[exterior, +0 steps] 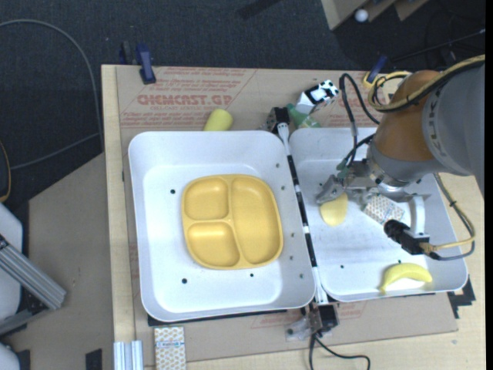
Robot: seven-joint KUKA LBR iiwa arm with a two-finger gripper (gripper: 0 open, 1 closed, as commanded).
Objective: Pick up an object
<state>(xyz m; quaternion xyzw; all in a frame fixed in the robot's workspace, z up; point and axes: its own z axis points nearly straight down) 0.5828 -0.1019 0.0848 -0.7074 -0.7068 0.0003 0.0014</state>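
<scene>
Grey end effector (339, 185) above pale yellow object (334, 210), its grip hard to make out.

A robotics lab; bench (115, 168), bins (146, 206), loose cables (46, 33).

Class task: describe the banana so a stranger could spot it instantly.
Find the right bin, where the arm reaches in. The banana lies near its front edge. It is curved and long, unlike the rounder pale yellow piece by the gripper.
</scene>
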